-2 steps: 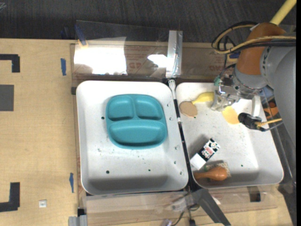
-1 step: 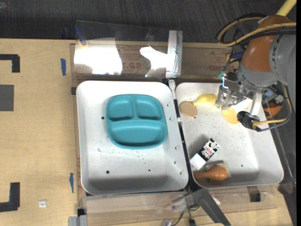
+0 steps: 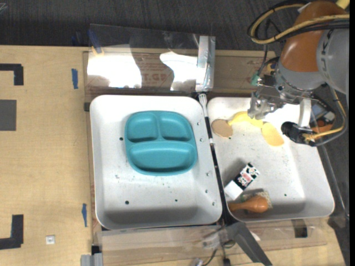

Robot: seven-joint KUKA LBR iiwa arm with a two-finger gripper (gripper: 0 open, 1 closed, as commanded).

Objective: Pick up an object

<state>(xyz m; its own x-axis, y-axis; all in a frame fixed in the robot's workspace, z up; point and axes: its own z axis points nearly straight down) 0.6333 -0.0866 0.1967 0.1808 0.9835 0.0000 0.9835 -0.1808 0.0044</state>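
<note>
Gripper [image 3: 258, 111] low at right bin's [image 3: 319, 204] far edge, touching yellow piece [image 3: 242, 117] | grip state: cannot tell | tan disc [image 3: 222, 128] just beside | risk: flat yellow piece may slide against bin wall, so gripper comes away empty.

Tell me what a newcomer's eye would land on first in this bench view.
The teal divided tray stands out first, lying alone in the middle of the left bin. Next comes the grey arm with its orange band, reaching in from the right so that its tool hangs over the far end of the right bin, above a yellow piece and near a tan disc. A black-and-white carton and an orange-brown item lie near that bin's front edge.
</note>
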